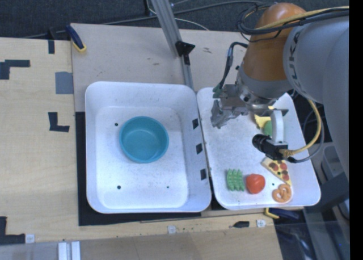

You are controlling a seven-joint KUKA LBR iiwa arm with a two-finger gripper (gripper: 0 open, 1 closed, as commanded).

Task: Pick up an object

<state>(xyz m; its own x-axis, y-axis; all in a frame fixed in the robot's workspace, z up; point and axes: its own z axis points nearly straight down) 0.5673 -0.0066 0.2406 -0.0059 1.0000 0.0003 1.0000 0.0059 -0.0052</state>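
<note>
The tool hangs over the upper left part of the right bin, above bare floor. Whether it is spread or pressed together cannot be told from this view; nothing shows between its tips.

Candidate objects lie well apart from the tool, along the near right side of the same bin: a green ridged toy, a red tomato-like toy just beside it, a pizza-slice toy and a small orange pretzel-like piece. A yellow piece lies partly under the wrist. A blue bowl sits in the left bin.

Risks, as judged:
- A straight descent here likely closes on nothing.
- The green and red toys are nearly touching; a grasp on one may push the other.
- The pretzel-like piece lies near the rim, which may obstruct the tool.

The green toy's long axis runs roughly front to back. The pizza slice's long axis runs diagonally, tip toward the upper left.
</note>
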